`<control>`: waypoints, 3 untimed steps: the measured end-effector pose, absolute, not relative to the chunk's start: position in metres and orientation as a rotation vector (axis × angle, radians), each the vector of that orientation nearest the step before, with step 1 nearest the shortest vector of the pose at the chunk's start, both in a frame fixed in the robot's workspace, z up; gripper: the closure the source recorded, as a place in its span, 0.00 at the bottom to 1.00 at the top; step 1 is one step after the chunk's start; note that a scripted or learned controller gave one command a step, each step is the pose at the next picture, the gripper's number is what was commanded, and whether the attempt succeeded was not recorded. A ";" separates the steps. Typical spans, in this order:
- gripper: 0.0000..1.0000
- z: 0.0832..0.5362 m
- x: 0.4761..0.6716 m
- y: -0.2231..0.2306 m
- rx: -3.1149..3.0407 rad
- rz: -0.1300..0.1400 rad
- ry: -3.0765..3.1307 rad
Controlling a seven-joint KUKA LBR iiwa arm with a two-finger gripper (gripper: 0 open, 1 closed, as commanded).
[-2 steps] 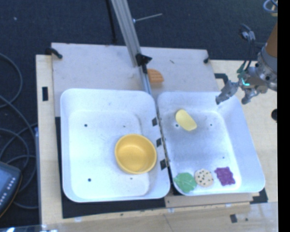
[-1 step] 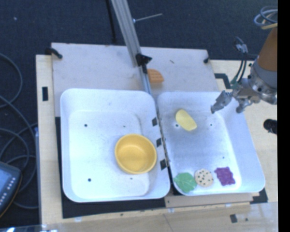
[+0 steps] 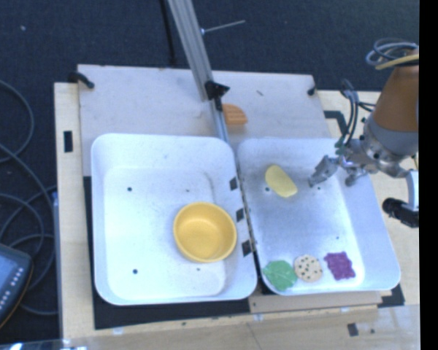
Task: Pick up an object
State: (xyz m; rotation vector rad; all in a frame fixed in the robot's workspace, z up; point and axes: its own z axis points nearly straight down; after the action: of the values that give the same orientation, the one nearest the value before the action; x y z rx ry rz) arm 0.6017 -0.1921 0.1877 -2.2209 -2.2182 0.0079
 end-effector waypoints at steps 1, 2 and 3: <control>0.00 0.126 0.596 -0.190 -2.222 0.008 -2.217; 1.00 0.141 0.599 -0.191 -2.231 -0.004 -2.219; 1.00 0.206 0.602 -0.192 -2.223 -0.007 -2.231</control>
State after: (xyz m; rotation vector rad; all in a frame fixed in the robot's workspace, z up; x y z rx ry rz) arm 0.6019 -0.1916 0.2062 -2.2230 -2.2309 -0.0075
